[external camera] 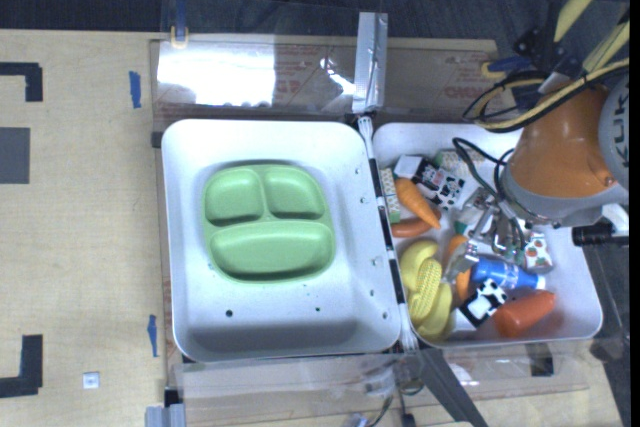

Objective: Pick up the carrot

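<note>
The carrot (pixel 418 203), orange with a green top end, lies slantwise in the upper left part of the right bin (pixel 585 300). A second orange piece (pixel 409 228) sits just below it. My gripper (pixel 482 233) hangs down from the grey arm with its orange band (pixel 558 153) over the middle of the right bin, to the right of and a little below the carrot, among the clutter. The arm's own metal parts and cables hide how the gripper stands there.
The left bin (pixel 190 295) holds a green divided plate (pixel 268 220). In the right bin lie a yellow corn cob (pixel 425 283), a blue box (pixel 500 277), a red-orange vegetable (pixel 524 313) and a black-and-white tagged block (pixel 438 177). A clear divider wall (pixel 370 65) stands behind the bins.
</note>
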Robot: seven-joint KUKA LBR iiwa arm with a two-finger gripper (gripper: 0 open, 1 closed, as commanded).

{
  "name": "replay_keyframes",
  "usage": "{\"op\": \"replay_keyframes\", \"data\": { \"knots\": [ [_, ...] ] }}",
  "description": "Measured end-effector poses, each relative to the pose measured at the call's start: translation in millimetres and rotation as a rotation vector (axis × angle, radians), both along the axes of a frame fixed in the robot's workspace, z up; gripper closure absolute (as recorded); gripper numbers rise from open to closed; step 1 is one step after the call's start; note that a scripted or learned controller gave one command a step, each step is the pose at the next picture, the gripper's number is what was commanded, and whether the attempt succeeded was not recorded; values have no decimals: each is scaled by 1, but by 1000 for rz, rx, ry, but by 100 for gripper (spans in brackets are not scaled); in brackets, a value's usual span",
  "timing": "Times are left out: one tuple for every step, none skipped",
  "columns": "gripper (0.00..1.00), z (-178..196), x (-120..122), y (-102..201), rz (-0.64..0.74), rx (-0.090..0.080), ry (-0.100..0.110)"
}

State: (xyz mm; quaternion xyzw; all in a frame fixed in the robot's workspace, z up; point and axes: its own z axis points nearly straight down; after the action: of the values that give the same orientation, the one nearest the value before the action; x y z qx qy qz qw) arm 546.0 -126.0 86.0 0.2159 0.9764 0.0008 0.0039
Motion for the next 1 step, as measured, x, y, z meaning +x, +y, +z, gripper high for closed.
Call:
{"op": "replay_keyframes", "data": {
  "knots": [
    [100, 9, 3, 0, -4, 2, -7]
  ]
}}
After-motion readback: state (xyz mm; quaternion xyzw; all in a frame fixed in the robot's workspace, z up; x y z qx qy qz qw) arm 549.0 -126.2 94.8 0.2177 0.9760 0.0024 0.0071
